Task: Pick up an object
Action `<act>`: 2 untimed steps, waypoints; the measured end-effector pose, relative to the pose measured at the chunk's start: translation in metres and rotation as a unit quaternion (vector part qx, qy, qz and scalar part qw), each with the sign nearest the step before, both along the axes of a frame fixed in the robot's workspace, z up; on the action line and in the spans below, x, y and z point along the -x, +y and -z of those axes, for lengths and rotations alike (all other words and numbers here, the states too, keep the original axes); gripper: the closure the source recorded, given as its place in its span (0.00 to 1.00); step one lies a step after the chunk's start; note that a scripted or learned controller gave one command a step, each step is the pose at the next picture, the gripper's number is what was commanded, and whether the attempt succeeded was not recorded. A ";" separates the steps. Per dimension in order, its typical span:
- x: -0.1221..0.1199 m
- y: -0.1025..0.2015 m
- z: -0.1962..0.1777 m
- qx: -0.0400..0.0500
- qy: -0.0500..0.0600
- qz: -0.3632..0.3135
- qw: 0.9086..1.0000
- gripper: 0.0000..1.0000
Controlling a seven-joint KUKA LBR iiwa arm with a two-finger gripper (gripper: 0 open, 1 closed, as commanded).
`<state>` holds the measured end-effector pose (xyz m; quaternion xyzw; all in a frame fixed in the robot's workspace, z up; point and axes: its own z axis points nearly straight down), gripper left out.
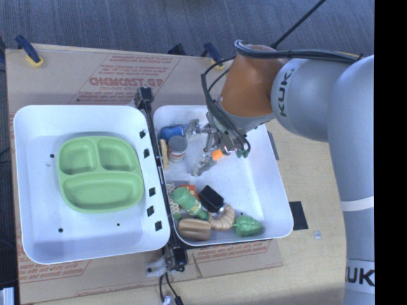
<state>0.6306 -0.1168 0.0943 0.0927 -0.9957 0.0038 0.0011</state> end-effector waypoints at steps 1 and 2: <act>-0.004 -0.028 0.002 -0.004 -0.001 -0.194 0.981 0.00; 0.001 -0.028 0.002 -0.005 0.002 -0.301 0.954 0.00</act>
